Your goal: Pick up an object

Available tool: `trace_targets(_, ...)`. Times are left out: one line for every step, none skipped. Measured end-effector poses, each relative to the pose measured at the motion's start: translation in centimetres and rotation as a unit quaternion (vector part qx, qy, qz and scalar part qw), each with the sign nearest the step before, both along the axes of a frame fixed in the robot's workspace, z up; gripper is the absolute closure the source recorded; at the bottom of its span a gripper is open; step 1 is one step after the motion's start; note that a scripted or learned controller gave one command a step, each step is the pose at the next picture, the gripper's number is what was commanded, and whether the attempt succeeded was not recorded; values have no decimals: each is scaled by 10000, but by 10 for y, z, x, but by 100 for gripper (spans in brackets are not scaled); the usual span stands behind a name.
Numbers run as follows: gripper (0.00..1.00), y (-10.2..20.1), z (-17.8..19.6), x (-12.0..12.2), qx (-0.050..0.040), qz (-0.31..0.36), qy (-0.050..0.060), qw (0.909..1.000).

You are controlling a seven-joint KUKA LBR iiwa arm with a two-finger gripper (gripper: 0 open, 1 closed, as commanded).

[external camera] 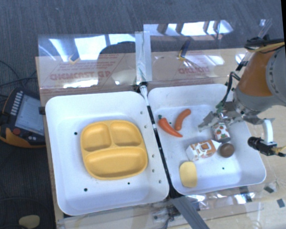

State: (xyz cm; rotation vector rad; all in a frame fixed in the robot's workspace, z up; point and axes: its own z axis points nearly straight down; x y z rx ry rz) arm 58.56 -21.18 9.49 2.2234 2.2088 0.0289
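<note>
Metal two-finger hand (219, 124) spread over small patterned white carton (221, 131), round brown ball (227, 150) just below, orange sausage (182, 119) to its left

On the desk (94, 73) two shallow white bins sit side by side, touching: the left bin (67, 159) and the right bin (249, 169).

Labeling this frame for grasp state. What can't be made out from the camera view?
- Gripper: small and cluttered by cables, over a patterned object in the right bin; contact between them can't be judged.
- Arm: cut off by the right edge.
- Patterned carton: print too small to read.
- Brown round item: too small to identify.
</note>
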Motion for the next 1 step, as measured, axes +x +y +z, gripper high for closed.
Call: trace_targets(100,-2,5,-1,-34,1,8,10000)
